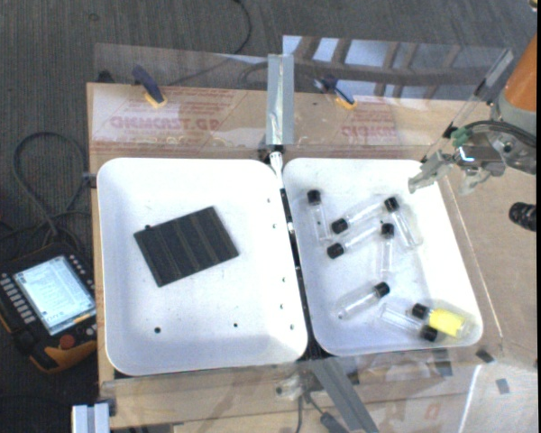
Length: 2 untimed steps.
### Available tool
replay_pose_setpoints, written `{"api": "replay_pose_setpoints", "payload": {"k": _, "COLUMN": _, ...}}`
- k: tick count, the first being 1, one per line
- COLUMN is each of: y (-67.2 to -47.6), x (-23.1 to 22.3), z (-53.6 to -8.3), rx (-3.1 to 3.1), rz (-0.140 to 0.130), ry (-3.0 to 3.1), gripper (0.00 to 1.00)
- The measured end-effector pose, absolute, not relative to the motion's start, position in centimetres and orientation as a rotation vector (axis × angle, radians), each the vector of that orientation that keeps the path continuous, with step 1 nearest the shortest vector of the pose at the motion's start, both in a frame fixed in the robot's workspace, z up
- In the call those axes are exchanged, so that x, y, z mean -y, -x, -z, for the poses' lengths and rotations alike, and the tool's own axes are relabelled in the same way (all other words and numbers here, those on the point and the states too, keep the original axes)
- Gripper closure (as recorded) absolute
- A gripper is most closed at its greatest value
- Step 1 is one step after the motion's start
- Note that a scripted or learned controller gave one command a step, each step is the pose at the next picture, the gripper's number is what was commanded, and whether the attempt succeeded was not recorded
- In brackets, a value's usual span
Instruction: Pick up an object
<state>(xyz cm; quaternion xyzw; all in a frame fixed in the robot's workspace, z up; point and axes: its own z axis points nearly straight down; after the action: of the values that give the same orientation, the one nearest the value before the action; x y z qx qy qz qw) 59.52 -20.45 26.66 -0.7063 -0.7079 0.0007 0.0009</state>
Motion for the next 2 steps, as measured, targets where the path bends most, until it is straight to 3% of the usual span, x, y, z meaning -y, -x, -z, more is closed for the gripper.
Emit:
{"api": "replay_pose_setpoints", "payload": {"k": 1, "y": -58.60, "x": 21.14, "z": -9.77, "rx": 2.238, "rz": 0.002, "ry": 2.202, "gripper": 0.00}}
{"api": "replay_pose_setpoints", "payload": {"k": 2, "y": -58.54, "x": 21.01, "z": -10.40, "rx": 2.236, "rz": 0.000, "ry": 2.199, "gripper": 1.00}}
